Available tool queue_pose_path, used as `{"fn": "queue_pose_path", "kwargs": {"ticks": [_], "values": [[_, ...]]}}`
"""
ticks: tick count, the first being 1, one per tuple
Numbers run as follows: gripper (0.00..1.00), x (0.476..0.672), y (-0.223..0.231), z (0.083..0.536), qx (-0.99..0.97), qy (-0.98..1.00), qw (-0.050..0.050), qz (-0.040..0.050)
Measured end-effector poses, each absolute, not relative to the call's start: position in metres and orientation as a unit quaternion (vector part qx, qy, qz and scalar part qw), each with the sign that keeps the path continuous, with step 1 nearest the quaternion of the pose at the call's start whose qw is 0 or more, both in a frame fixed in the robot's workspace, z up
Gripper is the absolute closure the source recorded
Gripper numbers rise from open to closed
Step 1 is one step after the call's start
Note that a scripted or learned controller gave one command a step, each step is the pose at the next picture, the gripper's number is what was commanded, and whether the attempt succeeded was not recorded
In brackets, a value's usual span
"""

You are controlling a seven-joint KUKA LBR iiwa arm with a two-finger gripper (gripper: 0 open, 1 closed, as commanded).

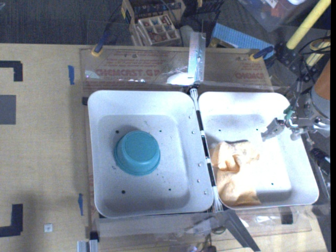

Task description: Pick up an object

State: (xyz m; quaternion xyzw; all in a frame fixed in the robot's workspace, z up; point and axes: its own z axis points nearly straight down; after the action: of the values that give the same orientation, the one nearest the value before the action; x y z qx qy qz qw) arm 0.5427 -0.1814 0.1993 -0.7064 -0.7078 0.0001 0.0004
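A blue bowl (137, 152) lies upside down in the middle of the left bin (102, 109). A crumpled tan-orange cloth (235, 171) rests against the left wall of the right bin (299, 193), toward its front. My gripper (282, 131) hangs over the right side of the right bin, up and to the right of the cloth. Its fingers (270, 129) are open, with nothing between them. The arm enters from the right edge.
A metal divider (202, 140) separates the two bins. Cardboard sheets (136, 70) lie behind the bins, and boxes and cables clutter the floor beyond. The wooden bench (42, 140) extends to the left.
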Motion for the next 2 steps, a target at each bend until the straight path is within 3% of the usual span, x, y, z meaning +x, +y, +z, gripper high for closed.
{"fn": "queue_pose_path", "kwargs": {"ticks": [1,2], "values": [[0.0,0.567,-0.106,0.094,-0.676,-0.737,-0.001,-0.0008],[1.0,0.567,-0.108,0.104,-0.678,-0.735,-0.002,-0.0015]]}}
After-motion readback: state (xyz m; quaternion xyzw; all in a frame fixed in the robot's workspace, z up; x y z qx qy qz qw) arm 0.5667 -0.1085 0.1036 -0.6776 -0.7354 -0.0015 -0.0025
